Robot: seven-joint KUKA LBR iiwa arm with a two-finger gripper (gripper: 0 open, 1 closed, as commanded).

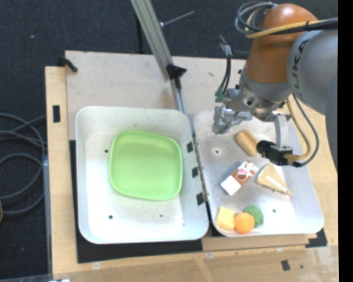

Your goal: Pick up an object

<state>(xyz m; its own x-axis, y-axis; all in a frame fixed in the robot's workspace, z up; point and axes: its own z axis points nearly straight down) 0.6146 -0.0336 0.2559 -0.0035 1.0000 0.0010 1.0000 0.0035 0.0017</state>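
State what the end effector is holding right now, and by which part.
Nothing is seen held. The end effector hangs over the upper left corner of the right bin, with no object between its fingers; the bread roll lies apart, to its right.

Your worktop point(106, 75) is a pale wooden board over dark floor. Directly on it you have two shallow white bins touching side by side: the left bin point(88, 157) and the right bin point(300, 198).

Two white bins point(82, 157); one green plate point(146, 164); six food items point(243, 222).
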